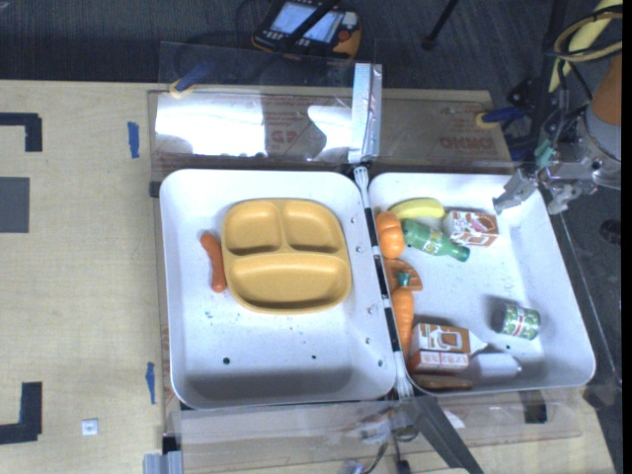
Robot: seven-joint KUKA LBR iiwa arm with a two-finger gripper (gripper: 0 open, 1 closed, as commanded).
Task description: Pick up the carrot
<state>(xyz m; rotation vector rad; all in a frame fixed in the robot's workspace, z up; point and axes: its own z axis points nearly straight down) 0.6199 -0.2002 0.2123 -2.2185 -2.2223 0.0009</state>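
Note:
The carrot (pixel 403 312) is orange and lies lengthwise along the left wall of the right bin (pixel 553 265), its near end against a brown carton (pixel 440 348). My gripper (pixel 538 197) hovers over the right bin's far right corner, well apart from the carrot. It is open, with nothing between its fingers.
The right bin also holds a banana (pixel 418 207), an orange fruit (pixel 390 236), a green bottle (pixel 434 242), a small red-white carton (pixel 472 227) and a green can (pixel 517 320). In the left bin (pixel 188 344) sit a yellow divided plate (pixel 286 255) and an orange sausage (pixel 214 262).

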